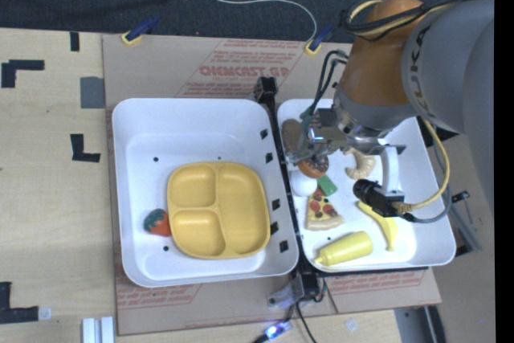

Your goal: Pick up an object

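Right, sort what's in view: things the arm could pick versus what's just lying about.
Pickable, right bin:
toy pizza slice
yellow squeeze bottle
yellow banana
white egg
brown doughnut-like piece

Lying about:
yellow divided plate
small red-and-green toy, left bin
cardboard sheet

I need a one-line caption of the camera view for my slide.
Arm's hand low in right bin above toy food, pizza slice and banana; yellow plate in left bin.
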Controlling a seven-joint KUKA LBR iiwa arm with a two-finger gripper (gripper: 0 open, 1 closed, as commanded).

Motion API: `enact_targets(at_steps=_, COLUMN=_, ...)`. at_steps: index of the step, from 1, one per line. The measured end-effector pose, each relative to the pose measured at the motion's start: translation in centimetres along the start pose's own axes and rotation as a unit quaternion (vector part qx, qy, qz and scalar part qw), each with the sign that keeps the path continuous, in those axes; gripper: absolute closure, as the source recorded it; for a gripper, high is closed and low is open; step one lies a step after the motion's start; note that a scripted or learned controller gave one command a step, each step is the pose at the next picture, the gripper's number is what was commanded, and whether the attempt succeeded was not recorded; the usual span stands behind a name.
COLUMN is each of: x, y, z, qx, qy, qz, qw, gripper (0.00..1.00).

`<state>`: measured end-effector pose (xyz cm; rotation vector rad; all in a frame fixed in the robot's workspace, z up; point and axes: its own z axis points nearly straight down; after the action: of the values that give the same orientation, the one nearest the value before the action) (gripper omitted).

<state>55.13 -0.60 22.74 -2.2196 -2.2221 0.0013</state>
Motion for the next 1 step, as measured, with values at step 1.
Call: enact_targets(at_steps=1, x=1.09, y=-0.46, z=-0.61, qx=0.0, qy=0.0, qz=-0.001, qw=1.0, gripper=1.0)
